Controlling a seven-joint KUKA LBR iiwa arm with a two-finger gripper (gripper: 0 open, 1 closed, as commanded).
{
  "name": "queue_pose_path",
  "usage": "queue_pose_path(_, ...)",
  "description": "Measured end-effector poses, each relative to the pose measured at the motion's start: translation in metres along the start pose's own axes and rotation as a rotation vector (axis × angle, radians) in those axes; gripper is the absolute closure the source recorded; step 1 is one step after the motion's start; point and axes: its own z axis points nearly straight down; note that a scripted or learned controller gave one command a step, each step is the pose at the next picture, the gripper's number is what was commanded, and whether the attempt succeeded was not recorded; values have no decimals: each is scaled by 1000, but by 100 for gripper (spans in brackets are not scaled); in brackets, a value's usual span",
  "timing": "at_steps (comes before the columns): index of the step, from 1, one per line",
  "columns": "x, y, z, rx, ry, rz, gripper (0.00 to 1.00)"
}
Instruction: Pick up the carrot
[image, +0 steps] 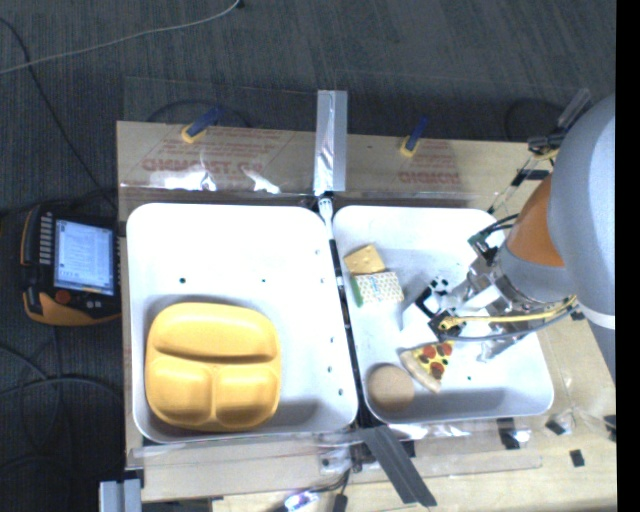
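pizza slice (428, 362), brown ball (391, 384), cracker (364, 260)

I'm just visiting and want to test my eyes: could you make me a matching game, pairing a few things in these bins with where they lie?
Things:
1. yellow bread loaf
2. pizza slice
3. round brown bun
4. green sponge block

Places:
A. right bin, near left corner
B. left bin
C. right bin, by the divider, below the cracker
D. right bin, beside the tool

Pairs: 1-B, 2-D, 3-A, 4-C
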Motion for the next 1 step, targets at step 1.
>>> queue_pose_path(1, 37, 69, 43, -6, 6, 225, 0)
